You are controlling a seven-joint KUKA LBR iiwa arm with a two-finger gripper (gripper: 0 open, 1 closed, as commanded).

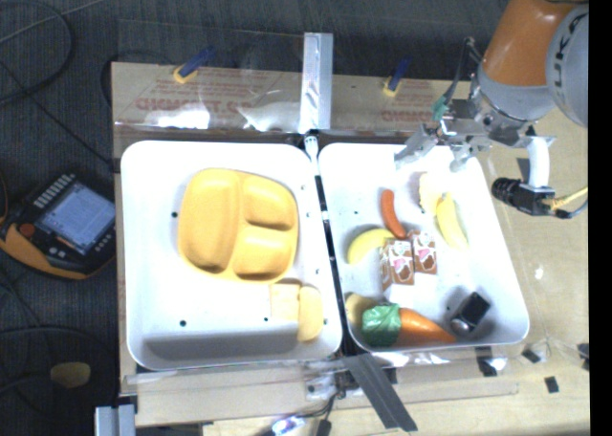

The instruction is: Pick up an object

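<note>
The right-hand shallow white bin [513, 283] holds the pickable things: a yellow banana-shaped piece [450, 219] near its far right side, a slim red-orange sausage shape [390, 211] left of that, two small red-and-white cartons [408, 261] at the middle, a pale yellow-green rounded fruit [362, 245] beside them, an orange carrot with a green top [406, 325] and a small black block [469, 311] along the near edge. The two-finger gripper [442, 147] hangs over the bin's far edge, fingers spread and pinching nothing. The left white bin [143, 262] holds a yellow moulded plastic tray [237, 222].
</note>
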